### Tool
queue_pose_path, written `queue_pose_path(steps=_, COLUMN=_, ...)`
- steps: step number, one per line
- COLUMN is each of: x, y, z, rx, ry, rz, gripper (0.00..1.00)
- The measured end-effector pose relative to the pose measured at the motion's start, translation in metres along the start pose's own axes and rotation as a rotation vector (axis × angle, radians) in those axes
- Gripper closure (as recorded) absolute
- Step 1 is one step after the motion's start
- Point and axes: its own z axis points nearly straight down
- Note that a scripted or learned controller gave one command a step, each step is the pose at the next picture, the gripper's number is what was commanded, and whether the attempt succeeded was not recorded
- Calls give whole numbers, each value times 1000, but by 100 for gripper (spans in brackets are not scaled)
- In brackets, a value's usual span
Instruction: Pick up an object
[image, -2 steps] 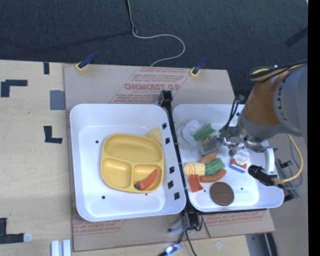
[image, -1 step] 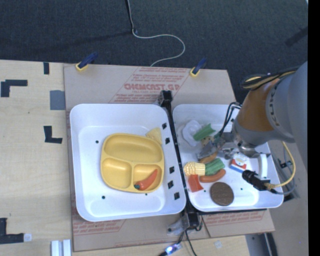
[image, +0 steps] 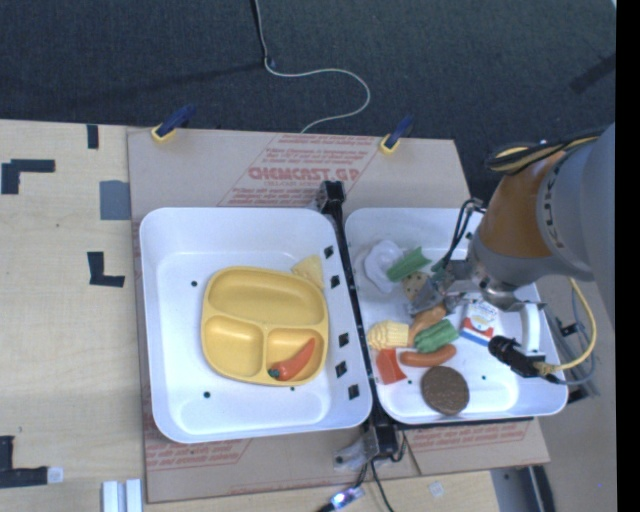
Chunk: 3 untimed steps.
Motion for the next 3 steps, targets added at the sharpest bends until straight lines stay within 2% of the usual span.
queue_pose_path(steps=2, x=8, y=-4, z=-123, rx=-5, ry=0, rz=0, gripper=100)
queue_pose_path(steps=3, x=9, y=-4, z=-129, rx=0, ry=2, rz=1, gripper=100)
